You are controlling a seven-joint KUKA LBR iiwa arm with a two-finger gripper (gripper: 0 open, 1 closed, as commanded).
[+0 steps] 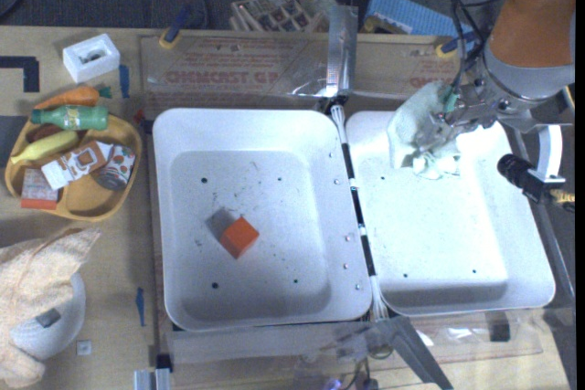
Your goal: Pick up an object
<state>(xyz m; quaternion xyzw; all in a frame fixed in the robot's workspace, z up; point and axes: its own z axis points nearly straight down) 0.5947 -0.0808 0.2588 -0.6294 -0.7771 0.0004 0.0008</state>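
While the grey arm (526, 32) with its orange band reaches in from the upper right of the frame, its gripper (450, 116) hangs over the far left corner of the right bin (475, 279). A pale, crumpled cloth-like thing (422, 134) sits right at the fingers, touching or bunched against them, though I cannot tell whether they are closed on it or merely pressed into it. An orange block (241, 237) lies alone on the floor of the left bin (183, 151), a little left of centre. At the left edge of the surface, a yellow bowl (91, 201) holds toy food and a green bottle (71, 117).
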